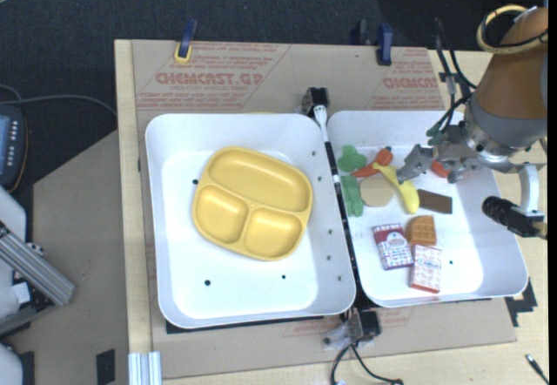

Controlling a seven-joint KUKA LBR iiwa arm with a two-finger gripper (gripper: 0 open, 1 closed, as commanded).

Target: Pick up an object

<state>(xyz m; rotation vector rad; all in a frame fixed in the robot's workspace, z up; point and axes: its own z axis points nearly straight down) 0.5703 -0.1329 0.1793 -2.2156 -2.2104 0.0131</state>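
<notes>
Gripper [428, 161] sits over the upper part of the right bin [496, 283], on the grey arm [509, 100] w/ orange band coming in from the right; grey fingers point left toward the toy pile, but can't tell if they're apart or together, and nothing is visibly between them. Closest items: yellow banana [407, 193] just below-left of the tip, near or touching, can't say which; a small red piece [441, 171] right by the tip on its lower right. Orange-red carrot-like piece [378, 164] a bit further left of the gripper, green leafy pieces [352, 176] beyond that near the bin's left wall. Tan round cookie [377, 192] below-left, touching the banana. Brown chocolate bar [434, 201] just below the gripper, beside the banana's lower end. Well below: waffle piece [422, 230], red box [392, 246] left of it, red-white packet [426, 268] lowest. Far left of the gripper, left bin [174, 157] holds a yellow three-compartment plate [252, 202]. Both bins rest on a cardboard sheet [261, 70].
</notes>
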